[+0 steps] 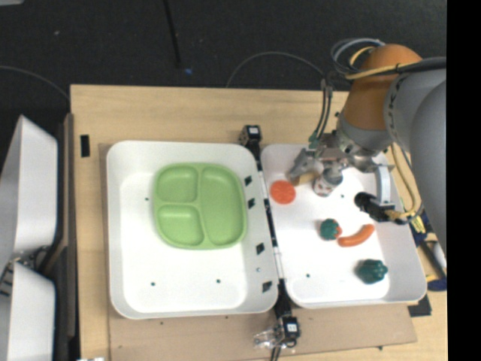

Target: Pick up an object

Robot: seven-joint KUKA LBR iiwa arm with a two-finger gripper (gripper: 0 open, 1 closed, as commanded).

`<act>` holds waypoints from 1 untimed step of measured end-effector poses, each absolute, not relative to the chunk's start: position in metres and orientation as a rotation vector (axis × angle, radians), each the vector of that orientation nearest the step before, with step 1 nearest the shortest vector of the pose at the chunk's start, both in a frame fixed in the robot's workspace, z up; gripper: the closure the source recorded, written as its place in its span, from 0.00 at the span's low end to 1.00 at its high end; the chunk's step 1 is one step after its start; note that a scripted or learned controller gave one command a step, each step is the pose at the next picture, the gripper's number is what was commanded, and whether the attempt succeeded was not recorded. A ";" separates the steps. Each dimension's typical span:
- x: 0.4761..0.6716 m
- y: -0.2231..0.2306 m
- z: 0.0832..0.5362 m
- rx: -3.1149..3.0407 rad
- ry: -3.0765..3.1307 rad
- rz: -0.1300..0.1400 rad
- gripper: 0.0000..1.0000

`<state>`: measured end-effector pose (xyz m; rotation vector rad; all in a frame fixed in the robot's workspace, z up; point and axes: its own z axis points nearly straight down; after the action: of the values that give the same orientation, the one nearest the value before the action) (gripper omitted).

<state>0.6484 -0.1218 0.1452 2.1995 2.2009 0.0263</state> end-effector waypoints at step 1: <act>0.650 -0.124 0.157 2.198 2.196 0.027 1.00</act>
<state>0.6496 -0.1243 0.1567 2.1975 2.1960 0.0272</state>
